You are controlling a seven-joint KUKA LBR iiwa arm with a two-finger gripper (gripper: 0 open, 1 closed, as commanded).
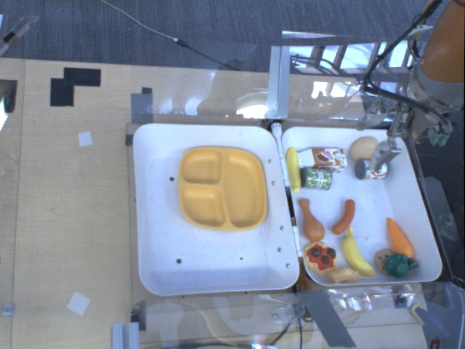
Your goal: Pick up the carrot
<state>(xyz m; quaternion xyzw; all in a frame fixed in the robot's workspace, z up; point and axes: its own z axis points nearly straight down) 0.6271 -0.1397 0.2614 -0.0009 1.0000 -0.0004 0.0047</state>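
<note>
Light wood bench [65, 217] over dark grey carpet, two white bins side by side. Left bin [156, 267] holds a yellow divided plate [221, 187], sitting flat near its middle. Right bin [425, 217] holds the food items: carrot [399, 238] on the right side toward the near end, tilted, its lower end just beside the broccoli [398, 265]. Banana [356, 252] is left of the carrot, sausage [344, 216] and chicken drumstick [312, 220] further left, pizza slice [322, 256] in the near left corner. Green can [317, 178] and a small carton [327, 157] toward the far end. Arm enters from the right; gripper [371, 167] hangs over the far right part of this bin, next to a pale bread roll [364, 147], well apart from the carrot. Fingers look spread, nothing between them.
</note>
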